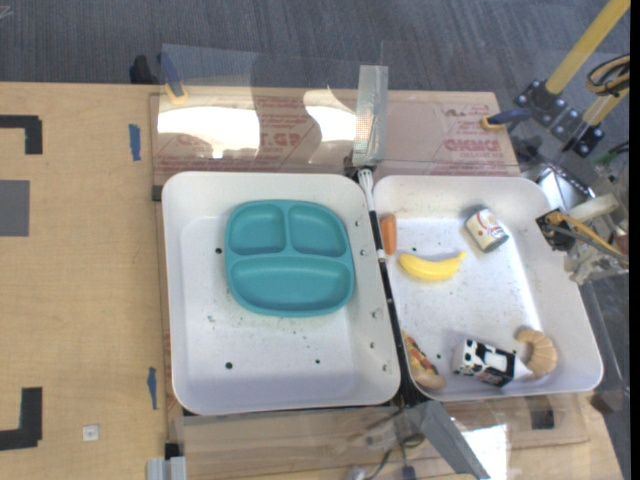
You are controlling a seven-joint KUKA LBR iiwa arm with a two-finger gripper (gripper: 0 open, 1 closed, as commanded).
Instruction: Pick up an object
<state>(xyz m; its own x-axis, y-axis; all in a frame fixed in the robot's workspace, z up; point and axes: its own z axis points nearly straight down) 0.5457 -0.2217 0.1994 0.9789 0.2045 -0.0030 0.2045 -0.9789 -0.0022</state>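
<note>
Across the right bin (560,298) lie a banana (432,265), a carrot (388,233), a small can (487,229), a croissant (537,351) and a cow toy (487,361). Left bin (190,318) holds a teal divided plate (290,258). I cannot tell the tool's state.

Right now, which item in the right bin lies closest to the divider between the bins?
The orange carrot, lying lengthwise right against the divider at the bin's upper left. The banana sits further in.

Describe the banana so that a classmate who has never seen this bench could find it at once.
Look at the right bin of the two white ones. Near its middle, towards the far side, lies the banana, just right of an orange carrot by the dividing wall. It is the one yellow, curved thing there.
</note>
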